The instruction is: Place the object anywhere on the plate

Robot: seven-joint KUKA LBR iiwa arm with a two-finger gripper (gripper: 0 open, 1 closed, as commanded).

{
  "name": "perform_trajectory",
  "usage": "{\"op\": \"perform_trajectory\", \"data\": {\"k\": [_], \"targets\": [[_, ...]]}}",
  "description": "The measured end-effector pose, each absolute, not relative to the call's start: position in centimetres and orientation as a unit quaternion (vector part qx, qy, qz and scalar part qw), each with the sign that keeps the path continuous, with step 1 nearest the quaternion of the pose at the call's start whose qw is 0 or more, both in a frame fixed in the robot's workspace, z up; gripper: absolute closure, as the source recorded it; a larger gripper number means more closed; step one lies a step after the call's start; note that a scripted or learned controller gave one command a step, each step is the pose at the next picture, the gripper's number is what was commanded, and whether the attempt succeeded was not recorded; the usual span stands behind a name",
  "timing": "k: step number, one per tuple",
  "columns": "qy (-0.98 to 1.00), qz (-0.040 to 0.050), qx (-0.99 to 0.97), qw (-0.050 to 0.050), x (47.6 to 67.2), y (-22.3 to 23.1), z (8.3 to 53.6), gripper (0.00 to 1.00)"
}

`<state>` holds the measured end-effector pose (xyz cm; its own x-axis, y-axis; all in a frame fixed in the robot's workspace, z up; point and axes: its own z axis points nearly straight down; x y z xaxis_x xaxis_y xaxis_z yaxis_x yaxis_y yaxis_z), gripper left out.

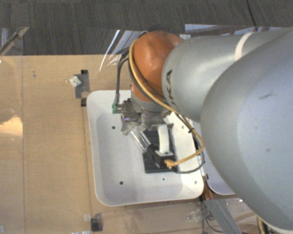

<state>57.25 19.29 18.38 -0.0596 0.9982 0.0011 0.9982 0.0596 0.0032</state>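
Fingers hung low inside a white bin, pale and slanted, their tips pointing down toward the bin's floor close to its middle. From where I stood I could not tell whether they were parted or pressed together; they read as one blurred pale strip.

Above the fingers the wrist rose into the orange band. Behind that the grey arm swelled across the whole side it reached in from. It covered the second bin but for a sliver of white rim just beside the fingers' own bin. Where the object or the plate lay I could not tell; the arm hid whatever was under it.

On the side of the fingers away from the arm, the bin's floor was plain white. A small dark speck lay there, nearer me than the tips and well apart from them.

Past the bin's rim, farther from the fingers, the tan worktop spread out. A small dark block sat on it by the bin's far corner, beyond the fingers. A second block sat by the near corner on the same side. Farther off still, a dark ribbed floor ran along the worktop's far edge.
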Motion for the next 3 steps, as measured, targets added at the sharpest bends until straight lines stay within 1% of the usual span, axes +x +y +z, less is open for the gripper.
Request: {"op": "perform_trajectory", "data": {"k": [1, 2, 3], "targets": [[0.568, 0.0011, 0.823, 0.001, 64.5, 21.8, 27.6, 1.0], [0.762, -0.0001, 0.647, 0.0, 66.6, 23.5, 14.0, 1.0], [0.847, 0.0049, 0.532, 0.002, 58.3, 17.4, 9.0, 1.0]]}}
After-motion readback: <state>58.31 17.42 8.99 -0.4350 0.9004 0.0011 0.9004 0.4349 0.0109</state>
